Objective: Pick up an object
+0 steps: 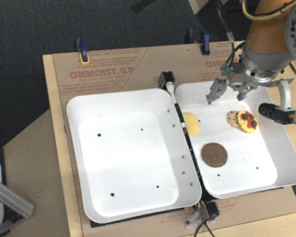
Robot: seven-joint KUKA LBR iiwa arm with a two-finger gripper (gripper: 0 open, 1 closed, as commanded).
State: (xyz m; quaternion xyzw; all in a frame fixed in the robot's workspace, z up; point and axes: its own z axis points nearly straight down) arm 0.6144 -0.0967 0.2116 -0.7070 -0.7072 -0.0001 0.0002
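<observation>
We see the bench board, brown w/ red print, carrying two shallow white bins side by side. The left bin is the larger-looking one; only small dark dots mark its floor. The right bin sits at its 3 o'clock, rims touching along the centre seam.

The arm, grey w/ orange band, enters from approx. 1 o'clock of the right bin. Its gripper hangs over the bin's upper part w/ both fingers spread apart; nothing sits between them.

Objects in the right bin, by size:
- Brown round disc, flat on the floor, approx. 6 o'clock of the gripper, well apart from it.
- Pale item w/ red and dark patches, at 4 o'clock of the gripper, near it but not touching.
- Yellow round piece, against the left wall, at 8 o'clock of the gripper.

Two blue clamps grip the board's far edge.
</observation>
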